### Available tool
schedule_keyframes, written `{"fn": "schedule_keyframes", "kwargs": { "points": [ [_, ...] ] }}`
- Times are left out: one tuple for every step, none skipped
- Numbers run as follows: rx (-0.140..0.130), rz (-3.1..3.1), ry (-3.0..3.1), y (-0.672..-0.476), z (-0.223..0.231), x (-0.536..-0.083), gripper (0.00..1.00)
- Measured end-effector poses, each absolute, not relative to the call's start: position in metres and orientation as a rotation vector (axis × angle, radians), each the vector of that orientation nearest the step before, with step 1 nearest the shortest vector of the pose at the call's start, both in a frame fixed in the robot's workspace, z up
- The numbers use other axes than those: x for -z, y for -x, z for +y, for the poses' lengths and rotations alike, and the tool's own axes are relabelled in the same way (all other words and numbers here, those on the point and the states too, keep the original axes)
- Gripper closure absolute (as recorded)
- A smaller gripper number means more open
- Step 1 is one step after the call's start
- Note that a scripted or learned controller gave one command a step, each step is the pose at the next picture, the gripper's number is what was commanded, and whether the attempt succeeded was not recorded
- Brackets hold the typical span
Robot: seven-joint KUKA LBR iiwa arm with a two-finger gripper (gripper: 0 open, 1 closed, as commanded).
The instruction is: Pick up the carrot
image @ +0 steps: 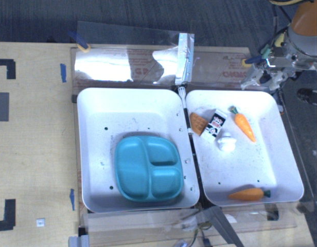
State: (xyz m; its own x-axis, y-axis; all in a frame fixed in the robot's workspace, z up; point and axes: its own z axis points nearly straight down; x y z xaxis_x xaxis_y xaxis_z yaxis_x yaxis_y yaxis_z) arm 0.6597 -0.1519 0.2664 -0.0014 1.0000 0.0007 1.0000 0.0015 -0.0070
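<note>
A carrot (pixel 244 126) is lying in the upper part of the right bin (pixel 287 153), slanting with its green top toward the far wall and its orange tip pointing down toward the near right. A second carrot (pixel 249 193) is lying almost level along the near wall of the same bin, its green end pointing right. The two are sitting well apart.

Just to the left of the upper carrot, a small black-and-white carton (pixel 215 124) is lying tilted, touching a small orange-brown wedge-shaped piece (pixel 198 123) beside the wall that divides the bins. A small white rounded object (pixel 226 143) is resting just below the carton.

The left bin (pixel 97 117) is holding a teal divided plate (pixel 148 166) with three compartments, sitting toward the near side.

The pincer (pixel 266 76) is hanging above the far right corner of the right bin, outside its rim and apart from both carrots, with nothing visibly between its fingers; whether they are spread or closed is too unclear to tell. The orange band of the arm (pixel 305 19) is showing at the upper right.

Behind the bins, a shiny clear plastic sheet (pixel 127 60) is lying across the surface (pixel 30 138), which is pale wood with black and blue tape marks.
</note>
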Motion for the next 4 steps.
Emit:
{"fn": "schedule_keyframes", "kwargs": {
  "points": [
    [0.001, -2.498, 1.91, -0.663, -0.118, -0.111, 0.0],
    [0.0, -2.441, 1.974, -0.655, -0.197, -0.085, 0.0],
    [0.002, -2.447, 1.974, -0.657, -0.196, -0.094, 1.0],
    [0.002, -2.275, 2.168, -0.644, -0.139, -0.183, 1.0]
  ]
}}
